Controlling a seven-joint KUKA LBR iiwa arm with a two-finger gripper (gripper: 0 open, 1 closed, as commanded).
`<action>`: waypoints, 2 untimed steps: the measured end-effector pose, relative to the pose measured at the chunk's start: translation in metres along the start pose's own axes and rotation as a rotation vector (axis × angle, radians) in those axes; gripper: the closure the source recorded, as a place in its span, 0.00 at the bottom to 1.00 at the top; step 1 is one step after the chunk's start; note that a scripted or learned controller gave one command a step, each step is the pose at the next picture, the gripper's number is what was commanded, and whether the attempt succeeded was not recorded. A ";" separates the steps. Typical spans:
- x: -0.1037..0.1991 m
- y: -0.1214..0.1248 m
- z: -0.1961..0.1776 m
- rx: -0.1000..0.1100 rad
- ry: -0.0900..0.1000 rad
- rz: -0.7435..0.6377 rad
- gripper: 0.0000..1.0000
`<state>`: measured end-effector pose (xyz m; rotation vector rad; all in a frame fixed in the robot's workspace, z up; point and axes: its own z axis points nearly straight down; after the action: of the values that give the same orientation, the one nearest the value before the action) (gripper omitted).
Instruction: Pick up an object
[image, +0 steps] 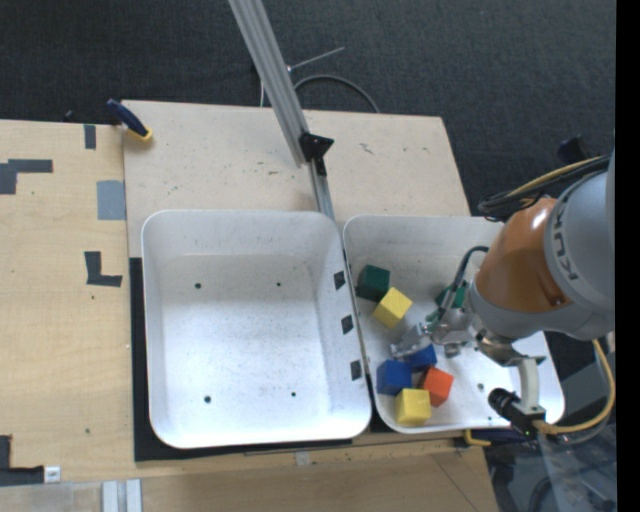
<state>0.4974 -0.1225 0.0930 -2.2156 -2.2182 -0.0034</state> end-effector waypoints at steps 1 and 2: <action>0.000 -0.001 -0.008 0.001 -0.003 -0.001 1.00; 0.010 -0.006 -0.060 -0.004 -0.006 -0.001 1.00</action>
<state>0.4917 -0.1126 0.1530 -2.2198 -2.2241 -0.0018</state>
